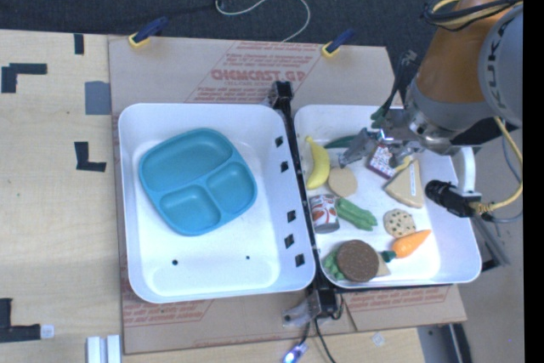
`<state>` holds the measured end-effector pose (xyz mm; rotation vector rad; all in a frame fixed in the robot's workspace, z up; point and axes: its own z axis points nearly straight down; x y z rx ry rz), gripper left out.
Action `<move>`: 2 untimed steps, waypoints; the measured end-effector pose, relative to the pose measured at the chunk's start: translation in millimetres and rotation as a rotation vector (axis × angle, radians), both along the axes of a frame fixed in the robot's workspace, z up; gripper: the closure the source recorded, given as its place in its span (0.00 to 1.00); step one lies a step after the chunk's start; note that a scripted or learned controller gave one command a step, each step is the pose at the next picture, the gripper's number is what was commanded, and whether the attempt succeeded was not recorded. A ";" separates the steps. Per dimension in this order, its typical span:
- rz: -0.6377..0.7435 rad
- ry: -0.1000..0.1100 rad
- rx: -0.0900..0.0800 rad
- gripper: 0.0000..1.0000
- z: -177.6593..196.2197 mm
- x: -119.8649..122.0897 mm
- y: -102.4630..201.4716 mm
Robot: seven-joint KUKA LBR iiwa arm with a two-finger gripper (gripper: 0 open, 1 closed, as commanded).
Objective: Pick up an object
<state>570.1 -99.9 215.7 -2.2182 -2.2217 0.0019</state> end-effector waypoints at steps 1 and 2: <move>-0.002 -0.009 -0.003 0.00 79.2 -10.7 -26.2; 0.004 -0.015 -0.001 0.00 197.2 -39.9 11.7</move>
